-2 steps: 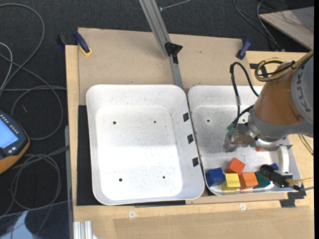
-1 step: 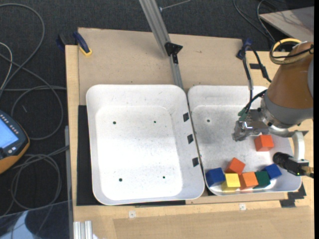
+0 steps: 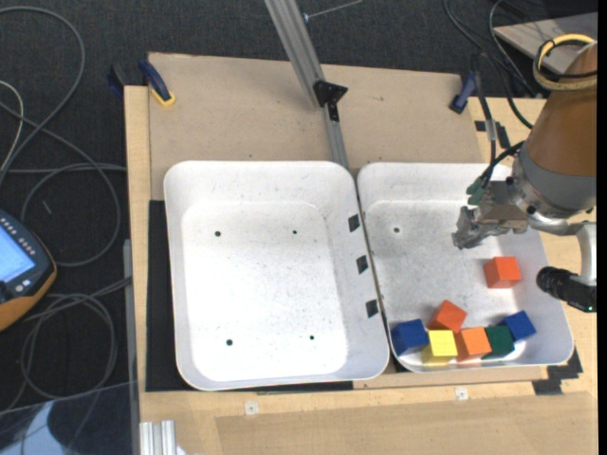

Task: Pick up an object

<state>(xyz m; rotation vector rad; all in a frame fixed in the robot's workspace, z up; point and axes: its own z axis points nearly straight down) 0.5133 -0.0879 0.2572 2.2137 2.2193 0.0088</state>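
Over the right bin (image 3: 379, 183), the pincer (image 3: 467, 237) is held above bare floor, with nothing seen between its parts; whether it is apart or together cannot be told. The approach step is judged in hand. The nearest orange block (image 3: 502, 271) lies just beside it, while 6 blocks are clustered along the near wall (image 3: 455, 335). A short shift toward that block, then a descent, is called for.

No text, label, brand or number can be read anywhere. The device with a lit blue screen (image 3: 17, 268) at the left edge of the frame is too blurred to read.
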